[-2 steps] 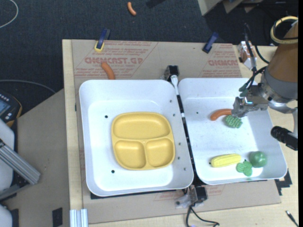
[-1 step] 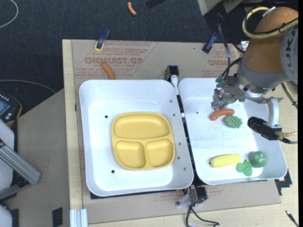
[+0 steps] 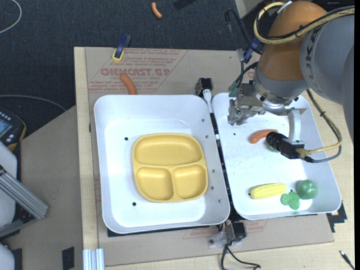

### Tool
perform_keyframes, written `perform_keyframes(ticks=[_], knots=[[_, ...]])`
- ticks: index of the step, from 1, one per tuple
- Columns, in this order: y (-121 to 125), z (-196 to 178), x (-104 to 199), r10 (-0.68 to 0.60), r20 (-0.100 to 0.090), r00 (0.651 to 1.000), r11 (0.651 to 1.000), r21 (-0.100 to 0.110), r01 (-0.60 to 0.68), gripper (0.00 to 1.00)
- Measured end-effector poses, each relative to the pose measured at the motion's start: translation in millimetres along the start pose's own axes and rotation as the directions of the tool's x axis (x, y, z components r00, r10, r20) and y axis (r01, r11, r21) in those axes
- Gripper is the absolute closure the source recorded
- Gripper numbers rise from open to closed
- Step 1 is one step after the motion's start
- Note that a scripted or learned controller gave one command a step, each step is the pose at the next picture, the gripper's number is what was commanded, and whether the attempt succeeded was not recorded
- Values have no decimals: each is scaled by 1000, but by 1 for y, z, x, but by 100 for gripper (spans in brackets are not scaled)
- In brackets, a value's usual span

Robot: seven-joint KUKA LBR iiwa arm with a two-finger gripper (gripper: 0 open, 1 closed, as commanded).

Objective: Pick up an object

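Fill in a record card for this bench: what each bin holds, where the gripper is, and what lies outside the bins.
left bin: yellow divided plate, three compartments
right bin: orange sausage, yellow corn cob, green vegetable
gripper: over the right bin's far part, near the orange sausage
outside the bins: second sausage on the cardboard

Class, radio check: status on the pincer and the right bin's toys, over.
Pincer above right bin, far-left corner. Orange sausage beside it, on bin floor. Corn and green toy at near edge, out of the way.
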State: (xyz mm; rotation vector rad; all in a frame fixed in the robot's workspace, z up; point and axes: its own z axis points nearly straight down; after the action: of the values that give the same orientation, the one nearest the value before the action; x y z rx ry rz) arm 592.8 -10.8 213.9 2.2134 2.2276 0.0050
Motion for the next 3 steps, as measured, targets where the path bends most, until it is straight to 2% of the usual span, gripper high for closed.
perform_keyframes(ticks=[1,2,3], knots=[[20,-16,47,0,0,1000,1000,-2,0,100],[23,0,82,2,0,1000,1000,6,-2,100],[22,-2,76,7,2,1000,1000,5,-7,100]])
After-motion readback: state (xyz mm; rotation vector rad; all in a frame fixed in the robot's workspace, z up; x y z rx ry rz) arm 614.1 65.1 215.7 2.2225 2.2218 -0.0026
